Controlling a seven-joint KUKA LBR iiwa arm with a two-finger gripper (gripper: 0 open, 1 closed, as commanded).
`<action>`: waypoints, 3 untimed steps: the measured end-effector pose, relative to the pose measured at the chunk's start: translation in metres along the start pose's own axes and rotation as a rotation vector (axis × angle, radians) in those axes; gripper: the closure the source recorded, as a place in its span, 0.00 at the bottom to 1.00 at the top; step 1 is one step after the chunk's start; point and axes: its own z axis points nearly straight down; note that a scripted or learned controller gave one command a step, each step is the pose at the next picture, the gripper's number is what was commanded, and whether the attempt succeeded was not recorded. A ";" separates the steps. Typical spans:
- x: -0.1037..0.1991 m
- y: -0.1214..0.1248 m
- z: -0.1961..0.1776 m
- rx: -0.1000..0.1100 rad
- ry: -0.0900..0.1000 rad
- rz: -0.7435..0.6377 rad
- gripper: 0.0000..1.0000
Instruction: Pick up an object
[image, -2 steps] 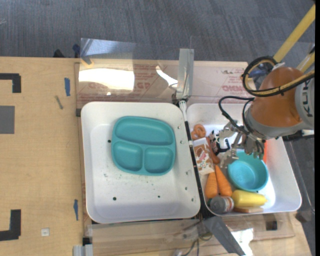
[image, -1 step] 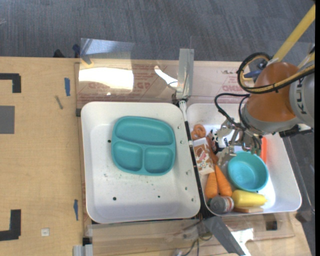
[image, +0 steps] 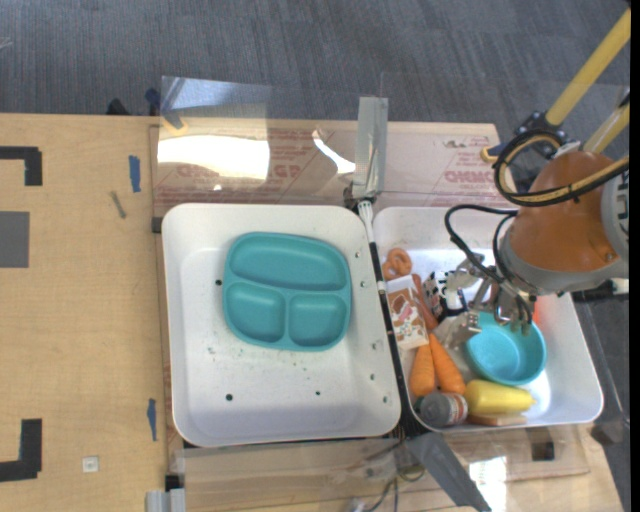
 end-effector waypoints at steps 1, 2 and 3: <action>-0.013 0.019 0.002 0.012 0.017 0.091 0.00; 0.018 0.006 -0.001 0.001 -0.003 0.225 0.00; 0.007 0.012 0.001 0.004 0.023 0.422 0.00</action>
